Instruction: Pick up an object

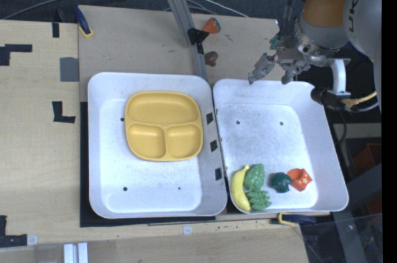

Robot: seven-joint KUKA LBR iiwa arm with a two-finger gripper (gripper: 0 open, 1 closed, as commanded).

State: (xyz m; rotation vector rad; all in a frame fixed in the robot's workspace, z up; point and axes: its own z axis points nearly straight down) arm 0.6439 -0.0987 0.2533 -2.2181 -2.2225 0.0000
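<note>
Curved yellow banana (239, 190) — knobbly green broccoli (254, 177) touching — spread fingers (254, 77) far off.

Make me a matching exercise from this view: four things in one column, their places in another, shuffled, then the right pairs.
Things:
1. yellow divided plate
2. banana
3. red toy
4. gripper

Places:
A. over the far rim of the right bin
B. near end of the right bin, leftmost of the toys
C. far half of the left bin
D. near end of the right bin, rightmost of the toys

Pairs: 1-C, 2-B, 3-D, 4-A
</note>
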